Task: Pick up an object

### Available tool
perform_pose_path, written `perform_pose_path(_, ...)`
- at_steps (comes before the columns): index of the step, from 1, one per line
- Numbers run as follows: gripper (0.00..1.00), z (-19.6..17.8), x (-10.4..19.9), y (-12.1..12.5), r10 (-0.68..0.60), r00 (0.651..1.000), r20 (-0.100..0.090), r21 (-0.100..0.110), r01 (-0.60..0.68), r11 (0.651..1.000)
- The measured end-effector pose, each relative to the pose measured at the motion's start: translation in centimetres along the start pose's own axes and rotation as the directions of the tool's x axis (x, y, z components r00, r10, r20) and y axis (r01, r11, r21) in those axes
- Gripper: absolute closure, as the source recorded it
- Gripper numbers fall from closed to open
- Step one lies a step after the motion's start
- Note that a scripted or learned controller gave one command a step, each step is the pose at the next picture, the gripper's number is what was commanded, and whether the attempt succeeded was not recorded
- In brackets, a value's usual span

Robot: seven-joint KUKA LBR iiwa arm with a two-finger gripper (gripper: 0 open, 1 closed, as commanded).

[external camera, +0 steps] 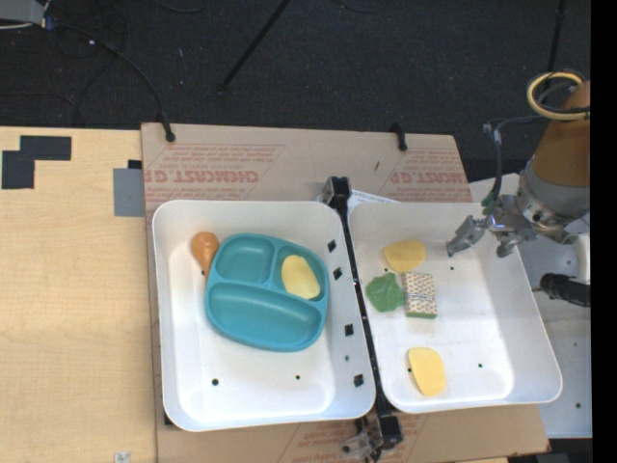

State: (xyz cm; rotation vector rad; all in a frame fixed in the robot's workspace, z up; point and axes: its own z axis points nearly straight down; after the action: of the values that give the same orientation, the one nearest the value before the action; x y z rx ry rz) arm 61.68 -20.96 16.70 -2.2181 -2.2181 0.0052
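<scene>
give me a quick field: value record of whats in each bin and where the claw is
left bin: teal divided tray, a yellow piece in its upper right compartment, an orange object beside the tray's left edge
right bin: yellow piece near top, green piece, patterned block touching the green piece, yellow piece near front
claw: over right bin's upper right, open, holding nothing
arm: reaches in from the right
</scene>
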Motion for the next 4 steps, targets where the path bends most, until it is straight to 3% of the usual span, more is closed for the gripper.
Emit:
perform_pose_path(1,0.0,6.4,0.2,-0.1,0.0,1.0,-0.001,0.002,0.0,1.0)
perform_pose_path(2,1.0,5.0,0.1,0.1,0.0,1.0,-0.001,-0.002,0.0,1.0)
perform_pose_path(4,1.0,-5.9,-0.3,0.9,-0.002,1.0,0.002,-0.008,0.002,1.0)
